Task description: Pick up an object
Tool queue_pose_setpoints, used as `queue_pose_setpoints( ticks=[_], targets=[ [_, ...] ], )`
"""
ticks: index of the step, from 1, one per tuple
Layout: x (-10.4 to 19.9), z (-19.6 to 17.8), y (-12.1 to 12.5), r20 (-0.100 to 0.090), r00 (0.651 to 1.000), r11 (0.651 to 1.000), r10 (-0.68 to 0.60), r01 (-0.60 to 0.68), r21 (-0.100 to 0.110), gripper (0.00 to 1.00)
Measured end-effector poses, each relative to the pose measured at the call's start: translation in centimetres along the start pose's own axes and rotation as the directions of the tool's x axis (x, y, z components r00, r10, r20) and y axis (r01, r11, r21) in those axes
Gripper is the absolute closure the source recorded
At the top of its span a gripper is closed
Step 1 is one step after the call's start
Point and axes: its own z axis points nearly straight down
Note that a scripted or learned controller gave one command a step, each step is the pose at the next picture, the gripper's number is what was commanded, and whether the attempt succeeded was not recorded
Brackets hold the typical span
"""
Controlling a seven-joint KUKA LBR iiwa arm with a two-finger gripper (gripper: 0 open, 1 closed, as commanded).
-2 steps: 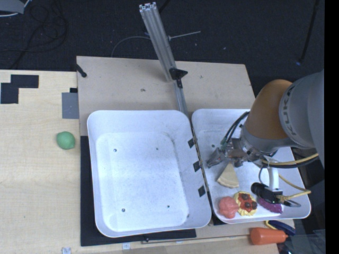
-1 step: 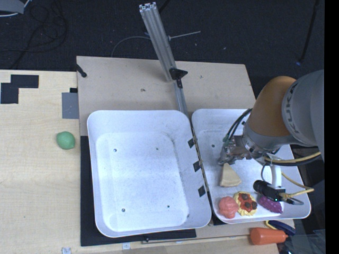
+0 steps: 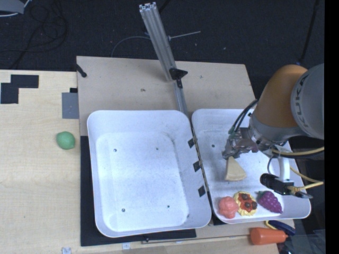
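A green ball (image 3: 65, 140) lies on the wood bench (image 3: 32, 157) well left of both bins. The left bin (image 3: 100, 123) is next, then the right bin (image 3: 209, 126), touching it along a clipped seam. In the right bin a tan wedge (image 3: 235, 171) lies about mid-bin, with the gripper (image 3: 236, 150) just above its far tip; whether the jaws are wide, narrow or closed on it I cannot tell, as the wrist hides them. The wedge looks like a light, stiff toy cheese with smooth sloping faces, so it may squirt out of a pinch; taking it across the two flat sides near the thick end seems safest. Along the near wall sit a pink lump (image 3: 228, 207), a pizza piece (image 3: 246, 203) and purple grapes (image 3: 269, 201), close together. The bin floor is smooth and white, with open room around the wedge. An orange carrot (image 3: 267, 235) lies outside, near right.
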Motion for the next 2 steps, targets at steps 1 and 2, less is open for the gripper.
queue_pose_setpoints(
  ticks=[1, 2],
  targets=[
    [0.1, -6.0, 0.7, 0.0, 1.0, 1.0, 0.0, 0.0, -0.002, 1.0],
    [0.0, -8.0, 0.7, 0.0, 1.0, 1.0, 0.001, -0.001, 0.002, 1.0]
  ],
)
